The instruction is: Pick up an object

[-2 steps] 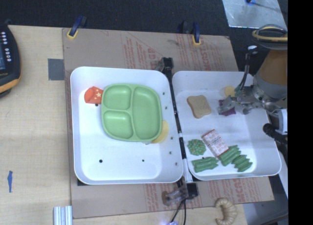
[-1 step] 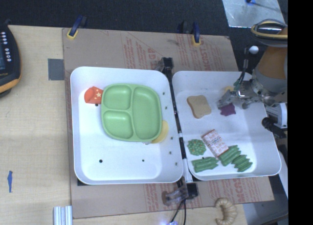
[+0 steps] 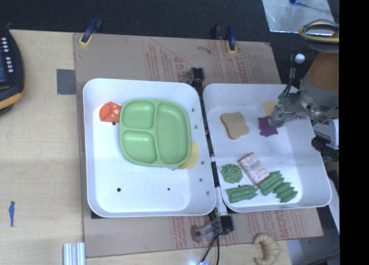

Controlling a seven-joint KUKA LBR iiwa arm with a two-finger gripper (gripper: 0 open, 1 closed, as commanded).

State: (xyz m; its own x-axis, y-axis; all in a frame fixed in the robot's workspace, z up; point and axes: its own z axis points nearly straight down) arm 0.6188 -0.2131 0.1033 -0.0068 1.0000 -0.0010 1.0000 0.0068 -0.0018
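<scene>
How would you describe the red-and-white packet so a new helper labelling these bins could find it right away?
Look in the right-hand white bin, in its lower half nearer the camera. Among the green toy vegetables there lies the small rectangular packet, tilted, between the round green broccoli-like piece and the green bean pods. It is the one red-and-white, flat, boxy item among green things.

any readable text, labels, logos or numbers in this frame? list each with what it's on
Nothing reads cleanly.
Red print on the brown cardboard sheet under the bins: too blurred to read.
Red-and-white packet in the right bin: markings too small to read.
Buttons on the black device at the left edge: no legible characters.
Red item by the green plate: a yellow star, no words.
</scene>
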